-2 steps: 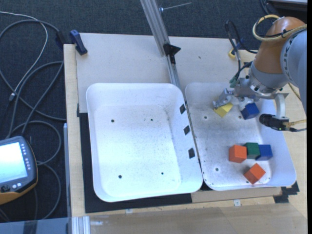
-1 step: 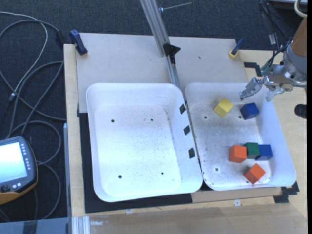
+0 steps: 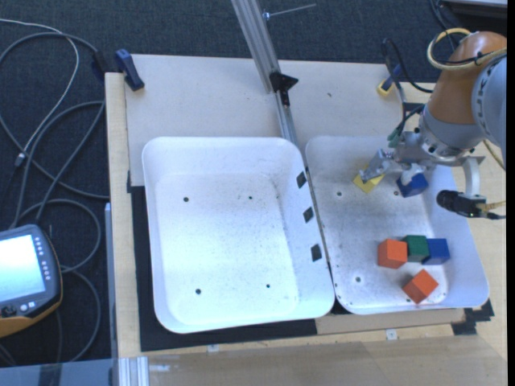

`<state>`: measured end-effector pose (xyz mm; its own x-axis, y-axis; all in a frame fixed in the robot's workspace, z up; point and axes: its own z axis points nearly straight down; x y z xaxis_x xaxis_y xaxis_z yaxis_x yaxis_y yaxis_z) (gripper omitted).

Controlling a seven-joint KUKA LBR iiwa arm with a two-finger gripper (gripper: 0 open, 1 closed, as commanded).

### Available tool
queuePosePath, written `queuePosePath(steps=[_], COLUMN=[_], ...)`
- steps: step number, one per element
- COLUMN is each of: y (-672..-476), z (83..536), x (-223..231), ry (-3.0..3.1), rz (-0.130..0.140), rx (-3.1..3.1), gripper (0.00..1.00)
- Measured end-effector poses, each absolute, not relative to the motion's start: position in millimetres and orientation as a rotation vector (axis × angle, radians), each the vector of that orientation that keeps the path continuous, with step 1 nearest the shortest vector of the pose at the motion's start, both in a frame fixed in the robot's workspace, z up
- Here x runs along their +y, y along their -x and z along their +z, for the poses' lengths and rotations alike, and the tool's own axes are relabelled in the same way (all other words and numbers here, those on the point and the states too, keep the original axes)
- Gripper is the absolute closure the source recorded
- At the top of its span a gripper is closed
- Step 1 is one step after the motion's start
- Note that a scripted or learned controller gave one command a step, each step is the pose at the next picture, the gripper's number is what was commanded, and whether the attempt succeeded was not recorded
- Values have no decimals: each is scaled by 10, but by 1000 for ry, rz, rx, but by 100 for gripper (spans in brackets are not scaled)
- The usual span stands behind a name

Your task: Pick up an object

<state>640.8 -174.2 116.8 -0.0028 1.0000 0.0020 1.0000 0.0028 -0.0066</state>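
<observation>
We find the gripper (image 3: 376,170) low in the right-hand white bin (image 3: 346,215), its fingers closed on a small yellow block (image 3: 368,182). The grasp appears made (lift outstanding). A blue object (image 3: 413,184) lies just beside; four coloured cubes (image 3: 414,260) sit nearer the front.

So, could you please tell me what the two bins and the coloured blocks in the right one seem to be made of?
The left bin and right bin look like thin moulded white plastic: rounded corners, matte with dark speckles. The orange block, green block, blue block and second orange block seem painted wood or solid plastic: crisp edges, flat, even colour; which one is unclear.
</observation>
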Motion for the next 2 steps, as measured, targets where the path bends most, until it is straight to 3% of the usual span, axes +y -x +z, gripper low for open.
queuePosePath(steps=[1,2], y=[-6655,-6357], z=[987,1731], x=[-1414,-1489], ry=[2218,2226], rz=[-2,-6], rx=[-2228,-2225], gripper=[0,0])
